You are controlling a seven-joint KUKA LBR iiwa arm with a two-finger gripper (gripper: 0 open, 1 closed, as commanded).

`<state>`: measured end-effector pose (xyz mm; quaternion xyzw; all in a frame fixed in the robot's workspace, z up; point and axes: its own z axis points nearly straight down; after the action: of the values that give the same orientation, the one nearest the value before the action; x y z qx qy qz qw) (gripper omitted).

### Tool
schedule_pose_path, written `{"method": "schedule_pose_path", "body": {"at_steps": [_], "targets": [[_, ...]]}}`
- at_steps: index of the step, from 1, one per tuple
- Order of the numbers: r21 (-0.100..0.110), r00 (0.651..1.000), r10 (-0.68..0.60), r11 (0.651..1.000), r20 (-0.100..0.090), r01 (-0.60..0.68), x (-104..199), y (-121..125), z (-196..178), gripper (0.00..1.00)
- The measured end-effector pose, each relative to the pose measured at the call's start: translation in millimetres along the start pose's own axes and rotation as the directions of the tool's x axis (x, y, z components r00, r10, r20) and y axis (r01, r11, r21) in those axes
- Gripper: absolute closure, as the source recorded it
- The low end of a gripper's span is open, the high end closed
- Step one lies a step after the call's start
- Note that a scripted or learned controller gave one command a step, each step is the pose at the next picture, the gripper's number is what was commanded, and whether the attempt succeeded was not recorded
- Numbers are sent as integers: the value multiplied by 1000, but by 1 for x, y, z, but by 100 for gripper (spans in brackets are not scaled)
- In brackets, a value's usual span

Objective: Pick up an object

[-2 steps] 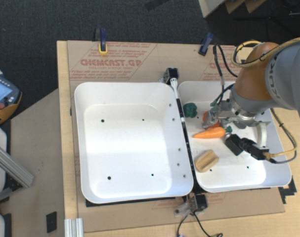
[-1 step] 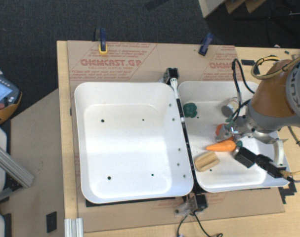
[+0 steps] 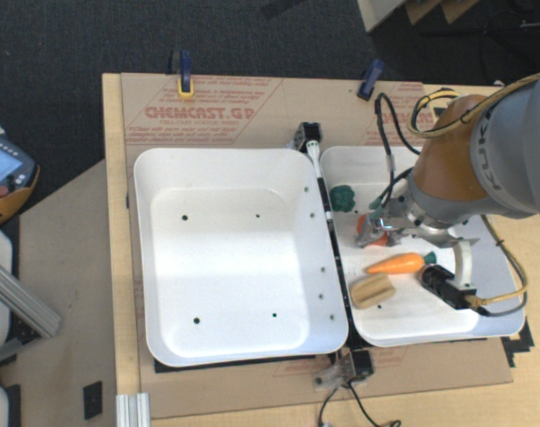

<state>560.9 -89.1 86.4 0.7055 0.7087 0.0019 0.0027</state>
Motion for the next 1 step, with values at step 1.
{"method": "schedule_pose_path", "body": {"at_steps": [1], "targets": [[-16, 1000, -4, 1000, -1, 4, 50, 52, -177, 100]]}}
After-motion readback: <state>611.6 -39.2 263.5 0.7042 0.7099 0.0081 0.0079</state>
